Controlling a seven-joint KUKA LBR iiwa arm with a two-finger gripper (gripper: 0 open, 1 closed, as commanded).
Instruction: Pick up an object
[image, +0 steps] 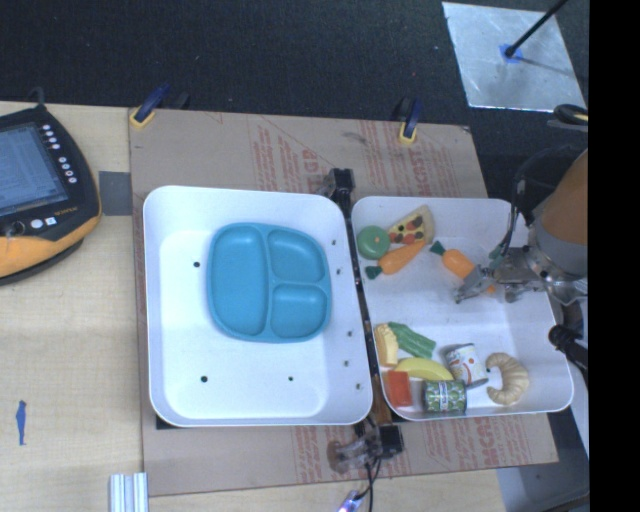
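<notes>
Camera view — arm (565, 215) low (from right) over right bin (520, 320)

Bench (70, 340) with two white bins (180, 300)

Even, fairly bright overhead light washes both white bins (160, 300), which look close to overexposed around the blue divided plate (268, 281) (its shadow is faint and soft). The picture is low in resolution and slightly soft, so the small toys right of that plate blur together, perhaps from compression.
</notes>
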